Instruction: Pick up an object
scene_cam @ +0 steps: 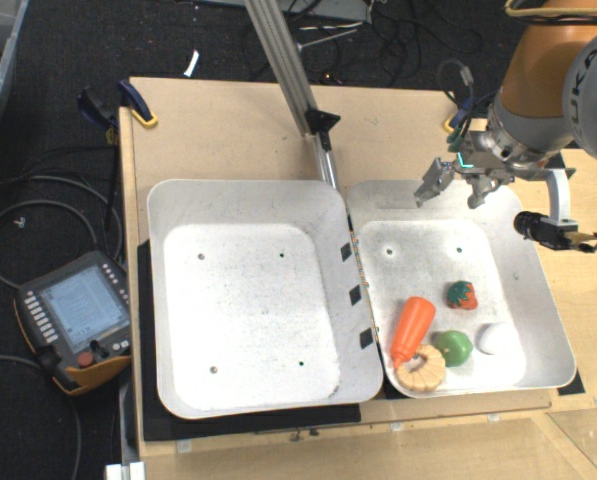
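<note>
At bench: two white bins side by side, left bin (243, 298) and right bin (433, 238).
Arm: entered from 3 o'clock; orange band (543, 68) above the wrist.
Gripper (456, 183): hung over the right bin's 12 o'clock rim, fingers spread apart, nothing between them.
Carrot (411, 329): at 6 o'clock in the right bin, tilted, its lower end touching a tan ridged piece (422, 369).
Green object (453, 347): just beside the tan piece, at its 2 o'clock.
Red-and-green object (462, 295): near centre, at 1 o'clock from the carrot.
White object (492, 339): at 4 o'clock.
Pendant (76, 318): at 9 o'clock, off the bench.
</note>
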`<state>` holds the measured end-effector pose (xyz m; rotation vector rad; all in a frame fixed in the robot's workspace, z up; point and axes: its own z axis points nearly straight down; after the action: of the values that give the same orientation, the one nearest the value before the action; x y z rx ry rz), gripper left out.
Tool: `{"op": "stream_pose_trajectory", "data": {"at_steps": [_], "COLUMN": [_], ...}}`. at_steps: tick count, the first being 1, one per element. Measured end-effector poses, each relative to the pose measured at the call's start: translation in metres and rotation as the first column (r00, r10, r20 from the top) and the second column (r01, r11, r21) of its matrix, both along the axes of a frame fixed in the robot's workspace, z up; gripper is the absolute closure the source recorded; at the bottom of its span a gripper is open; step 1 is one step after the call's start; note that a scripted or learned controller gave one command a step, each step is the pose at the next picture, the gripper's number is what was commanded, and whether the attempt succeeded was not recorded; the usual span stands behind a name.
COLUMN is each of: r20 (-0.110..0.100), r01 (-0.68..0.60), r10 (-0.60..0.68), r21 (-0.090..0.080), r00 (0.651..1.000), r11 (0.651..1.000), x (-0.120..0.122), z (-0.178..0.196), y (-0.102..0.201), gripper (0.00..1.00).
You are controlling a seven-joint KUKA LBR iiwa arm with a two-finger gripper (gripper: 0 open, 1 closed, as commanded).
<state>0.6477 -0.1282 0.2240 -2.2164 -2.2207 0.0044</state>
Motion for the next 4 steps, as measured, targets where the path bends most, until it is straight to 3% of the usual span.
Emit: {"op": "stream_pose_trajectory", "data": {"at_steps": [1,3,4], "r20": [0.005,-0.002,0.002], "r01": [-0.001,0.003,0.003], "r10": [0.001,-0.003,-0.003], "r21": [-0.001,0.0,-0.001], "r00": [1.0,1.0,1.0], "r11": [1.0,1.0,1.0], "x": [0.001,-0.004,-0.005], "z": [0.003,-0.113,-0.13], "y": [0.0,0.005,0.006], "gripper": [0.0,0.0,0.0]}}
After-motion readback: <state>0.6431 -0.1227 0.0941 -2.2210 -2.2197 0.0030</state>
